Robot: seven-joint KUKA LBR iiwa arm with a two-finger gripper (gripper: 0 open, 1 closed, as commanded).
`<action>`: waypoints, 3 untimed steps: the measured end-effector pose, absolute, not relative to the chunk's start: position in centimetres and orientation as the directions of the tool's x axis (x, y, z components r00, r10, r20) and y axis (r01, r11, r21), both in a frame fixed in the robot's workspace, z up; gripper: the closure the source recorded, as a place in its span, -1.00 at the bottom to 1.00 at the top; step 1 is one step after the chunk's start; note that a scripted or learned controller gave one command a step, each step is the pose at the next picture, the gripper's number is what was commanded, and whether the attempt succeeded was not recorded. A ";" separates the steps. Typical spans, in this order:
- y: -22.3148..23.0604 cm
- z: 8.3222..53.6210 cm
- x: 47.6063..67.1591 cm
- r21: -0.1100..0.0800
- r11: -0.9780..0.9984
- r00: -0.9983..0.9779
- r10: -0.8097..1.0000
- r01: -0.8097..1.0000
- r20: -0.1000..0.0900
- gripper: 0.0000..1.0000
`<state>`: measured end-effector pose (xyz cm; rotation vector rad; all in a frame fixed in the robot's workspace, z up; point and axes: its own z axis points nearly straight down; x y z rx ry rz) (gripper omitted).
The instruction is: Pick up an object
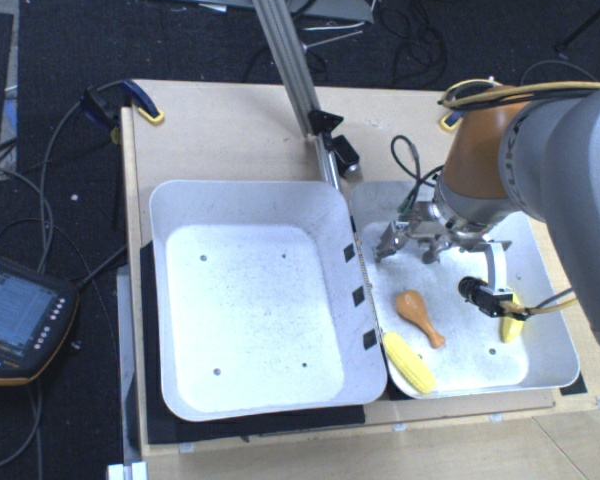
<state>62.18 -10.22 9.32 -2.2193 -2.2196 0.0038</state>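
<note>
Two bins side by side on the table (230,118). Right bin (540,363) holds a drumstick (420,315) mid-floor, corn cob (409,362) at its near-left corner, gripper (410,243) behind them.

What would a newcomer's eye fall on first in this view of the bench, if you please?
First, the big grey arm with its orange band, reaching in from the right over the right bin, its end effector low above the bin floor. Next, the bright toys in that bin: an orange chicken drumstick near the middle and a yellow corn cob at the near left corner.
</note>
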 end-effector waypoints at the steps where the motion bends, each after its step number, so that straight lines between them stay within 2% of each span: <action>1: -10.2 10.6 62.3 0.000 0.000 0.000 1.000 1.000 0.000 1.00; 3: -10.3 20.6 63.6 0.004 0.000 0.000 1.000 1.000 -0.001 1.00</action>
